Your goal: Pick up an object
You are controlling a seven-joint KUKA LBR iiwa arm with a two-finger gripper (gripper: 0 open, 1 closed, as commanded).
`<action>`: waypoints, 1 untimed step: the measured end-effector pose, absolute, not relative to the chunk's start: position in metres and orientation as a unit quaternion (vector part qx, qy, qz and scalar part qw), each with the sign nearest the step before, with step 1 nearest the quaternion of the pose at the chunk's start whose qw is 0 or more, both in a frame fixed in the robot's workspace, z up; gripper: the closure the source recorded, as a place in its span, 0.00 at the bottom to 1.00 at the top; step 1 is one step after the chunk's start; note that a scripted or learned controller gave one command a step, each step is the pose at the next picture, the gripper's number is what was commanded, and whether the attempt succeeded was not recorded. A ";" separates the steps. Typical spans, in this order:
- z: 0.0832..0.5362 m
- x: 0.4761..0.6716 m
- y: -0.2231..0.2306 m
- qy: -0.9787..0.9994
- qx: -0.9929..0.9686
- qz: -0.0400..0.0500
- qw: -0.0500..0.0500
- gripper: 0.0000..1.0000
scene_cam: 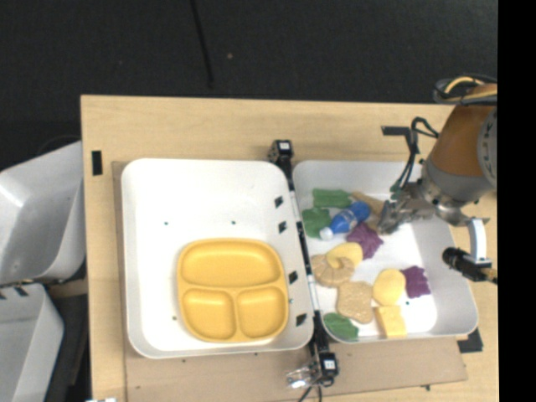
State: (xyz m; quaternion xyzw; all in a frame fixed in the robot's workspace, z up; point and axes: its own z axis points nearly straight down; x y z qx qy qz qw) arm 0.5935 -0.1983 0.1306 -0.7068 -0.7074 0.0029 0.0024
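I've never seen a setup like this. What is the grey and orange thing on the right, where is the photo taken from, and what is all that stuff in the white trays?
The picture comes from one camera fixed above a wooden bench, looking down at a slant. The grey and orange thing is a robot arm reaching in from the right. Its grasping part, the end effector, is low over the right bin, next to a purple toy and a blue bottle. Nothing can be seen gripped in it.

The right bin holds a jumble of small toy foods: green, yellow, tan and purple pieces. The left bin holds a yellow divided plate with three compartments. The arm's job is to pick one object up.
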 end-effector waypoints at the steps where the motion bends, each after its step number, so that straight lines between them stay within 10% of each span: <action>1: 0.099 0.510 -0.212 -0.705 -0.709 0.003 0.003 1.00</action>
